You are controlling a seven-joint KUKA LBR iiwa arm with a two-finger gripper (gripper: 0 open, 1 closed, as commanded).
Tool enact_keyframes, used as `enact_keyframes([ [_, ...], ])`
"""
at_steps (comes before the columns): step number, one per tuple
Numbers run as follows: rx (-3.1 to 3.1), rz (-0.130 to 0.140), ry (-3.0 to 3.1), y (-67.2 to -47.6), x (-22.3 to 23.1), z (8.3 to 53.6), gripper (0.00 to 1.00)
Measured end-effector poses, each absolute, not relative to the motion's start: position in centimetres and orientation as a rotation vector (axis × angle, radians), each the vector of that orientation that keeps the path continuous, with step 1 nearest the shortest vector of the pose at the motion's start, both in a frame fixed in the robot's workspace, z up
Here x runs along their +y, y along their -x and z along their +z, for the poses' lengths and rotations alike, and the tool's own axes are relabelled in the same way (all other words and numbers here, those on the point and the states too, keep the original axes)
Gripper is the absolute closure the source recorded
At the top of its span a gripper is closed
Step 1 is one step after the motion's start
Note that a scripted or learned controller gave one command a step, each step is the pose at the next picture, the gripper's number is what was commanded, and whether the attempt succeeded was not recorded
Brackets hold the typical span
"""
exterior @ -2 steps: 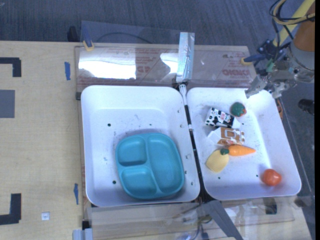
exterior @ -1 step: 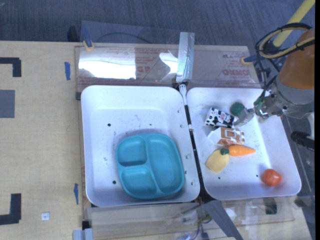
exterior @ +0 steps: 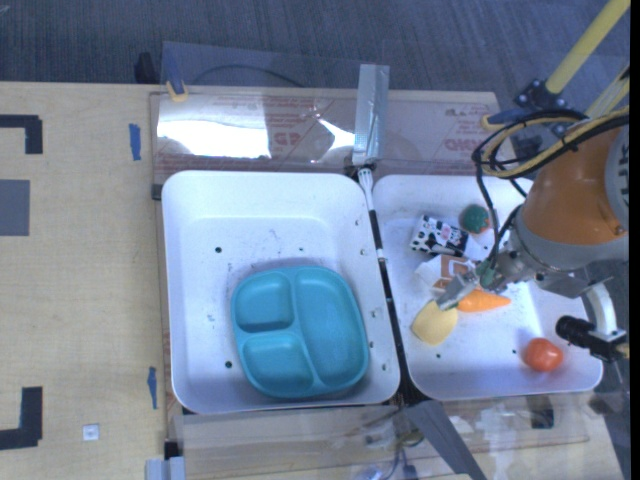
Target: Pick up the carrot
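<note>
The carrot [exterior: 485, 304] is a small orange piece lying on its side in the middle of the right bin [exterior: 570, 376]. The arm comes in from the right with its orange band above the wrist. My gripper [exterior: 466, 286] is down low at the carrot's left end, touching or nearly touching it. The wrist hides the spot just above and to the right of the carrot.
Close by in the right bin lie a yellow piece [exterior: 434, 323], a red-orange ball [exterior: 542, 354], a black-and-white item [exterior: 438, 235], a green ball [exterior: 474, 218] and a small orange-and-white item [exterior: 458, 268]. The left bin [exterior: 200, 208] holds a teal divided plate [exterior: 298, 330].
</note>
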State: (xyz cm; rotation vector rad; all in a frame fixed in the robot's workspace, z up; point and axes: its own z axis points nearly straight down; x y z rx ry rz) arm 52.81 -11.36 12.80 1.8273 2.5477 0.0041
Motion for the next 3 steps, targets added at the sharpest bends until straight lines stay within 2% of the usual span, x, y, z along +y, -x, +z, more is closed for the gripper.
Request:
enact_keyframes([
  [1,2.594,0.001,-1.762,-50.7,-17.9,8.7,0.00],
  [2,2.589,0.006,-1.759,-50.9,-17.9,9.7,1.00],
  [3,2.407,0.002,-2.016,-50.9,-13.5,19.8,1.00],
])
